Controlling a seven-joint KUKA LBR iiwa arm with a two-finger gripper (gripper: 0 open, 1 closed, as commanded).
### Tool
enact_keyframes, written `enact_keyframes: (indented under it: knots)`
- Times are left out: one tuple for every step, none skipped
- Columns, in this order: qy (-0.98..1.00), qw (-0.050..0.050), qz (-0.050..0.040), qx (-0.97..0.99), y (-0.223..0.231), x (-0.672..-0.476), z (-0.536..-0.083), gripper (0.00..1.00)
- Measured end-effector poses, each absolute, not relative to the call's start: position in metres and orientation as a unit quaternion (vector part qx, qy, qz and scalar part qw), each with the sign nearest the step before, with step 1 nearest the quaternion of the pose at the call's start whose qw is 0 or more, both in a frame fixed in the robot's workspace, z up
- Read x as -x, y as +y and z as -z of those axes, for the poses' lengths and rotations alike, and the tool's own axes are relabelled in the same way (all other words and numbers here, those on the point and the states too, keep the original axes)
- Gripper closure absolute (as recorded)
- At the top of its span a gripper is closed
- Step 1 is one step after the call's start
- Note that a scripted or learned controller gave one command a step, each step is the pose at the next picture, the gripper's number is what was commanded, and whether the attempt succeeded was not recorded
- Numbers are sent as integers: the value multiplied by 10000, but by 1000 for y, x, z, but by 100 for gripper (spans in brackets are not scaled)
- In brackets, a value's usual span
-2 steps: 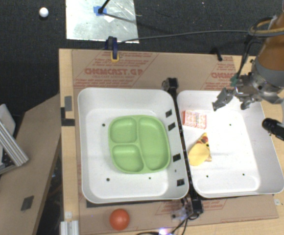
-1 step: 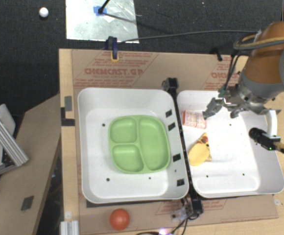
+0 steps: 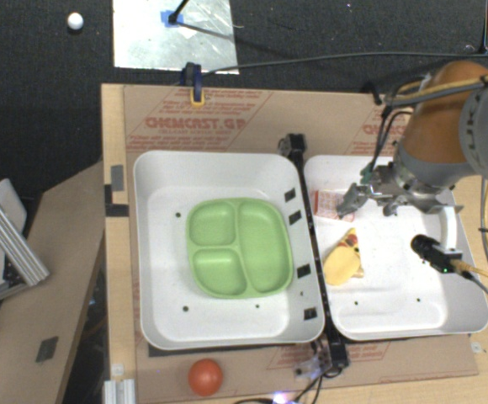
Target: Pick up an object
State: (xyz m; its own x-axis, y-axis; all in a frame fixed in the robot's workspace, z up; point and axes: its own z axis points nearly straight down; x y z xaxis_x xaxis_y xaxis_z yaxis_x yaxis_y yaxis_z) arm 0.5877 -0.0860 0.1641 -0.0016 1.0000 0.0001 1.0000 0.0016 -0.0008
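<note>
End effector (image 3: 368, 199) low in right bin (image 3: 395, 297), beside red-white packet (image 3: 326, 202); open or closed, cannot tell. Yellow object (image 3: 343, 261) near.

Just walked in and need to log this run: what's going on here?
The robot arm reaches into the right bin, its gripper hovering by a small red-and-white packet near the bin's back left corner. A yellow object lies nearer the camera, apart from it. The left bin holds a green divided plate.

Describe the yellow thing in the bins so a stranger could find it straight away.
Look in the right-hand bin. Near its left wall lies the yellow lump. The packet beyond it is red and white, so it is the only yellow thing there.
</note>
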Motion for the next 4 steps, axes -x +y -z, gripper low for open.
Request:
enact_keyframes:
  knots:
    - [-7075,8,-5,7067,-88,-589,-122,0]
    - [-7076,-11,9,7066,-89,-590,-135,100]
    - [-7083,-34,25,7059,-91,-593,-200,100]
    - [-7088,-38,29,7054,-92,-598,-264,100]
